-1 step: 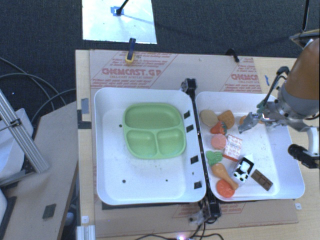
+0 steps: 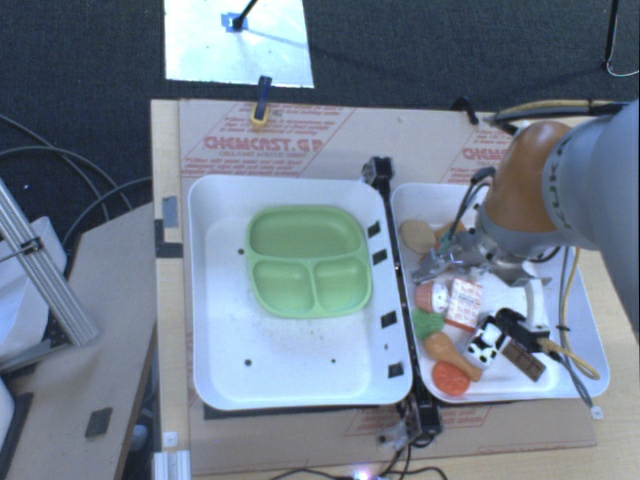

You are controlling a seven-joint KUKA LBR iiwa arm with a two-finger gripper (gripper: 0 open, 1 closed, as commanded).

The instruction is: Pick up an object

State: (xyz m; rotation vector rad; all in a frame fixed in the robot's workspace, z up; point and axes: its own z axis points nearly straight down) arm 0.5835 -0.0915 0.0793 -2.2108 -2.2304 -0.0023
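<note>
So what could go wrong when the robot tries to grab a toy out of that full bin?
The toys in the right bin lie crowded together, so the gripper might pinch two or push one aside and come up with nothing. The red-and-white packet looks flat, so it could slip out. The gripper is also low near the divider, so it might bump it.

Dark carpet floor (image 2: 80, 48), pale square sheet (image 2: 238, 28), wooden bench (image 2: 110, 298), loose cables (image 2: 60, 183)
</note>
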